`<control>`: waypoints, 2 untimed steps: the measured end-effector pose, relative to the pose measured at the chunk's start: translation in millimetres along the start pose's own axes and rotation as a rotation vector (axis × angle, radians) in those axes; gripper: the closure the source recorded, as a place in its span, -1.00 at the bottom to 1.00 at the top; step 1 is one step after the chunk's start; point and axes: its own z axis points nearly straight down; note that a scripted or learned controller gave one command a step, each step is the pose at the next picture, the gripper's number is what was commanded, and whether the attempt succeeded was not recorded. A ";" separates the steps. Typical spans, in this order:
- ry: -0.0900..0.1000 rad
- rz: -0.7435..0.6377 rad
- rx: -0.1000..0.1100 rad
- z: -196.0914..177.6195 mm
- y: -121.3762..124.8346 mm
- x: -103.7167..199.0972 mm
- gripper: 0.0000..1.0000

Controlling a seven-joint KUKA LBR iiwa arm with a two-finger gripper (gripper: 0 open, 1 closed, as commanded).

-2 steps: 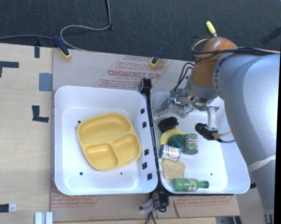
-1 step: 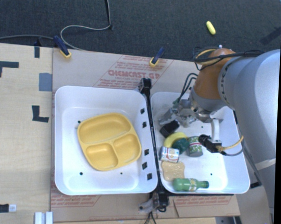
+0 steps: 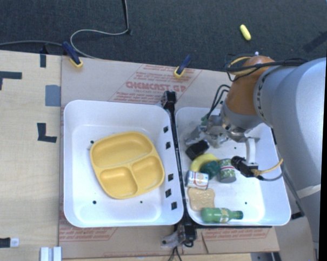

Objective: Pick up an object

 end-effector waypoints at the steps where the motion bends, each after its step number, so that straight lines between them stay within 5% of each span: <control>1: -0.001 -0.001 -0.003 -9.8 0.6 0.1 1.00; 2: -0.001 0.000 -0.002 -9.6 0.5 0.0 -1.00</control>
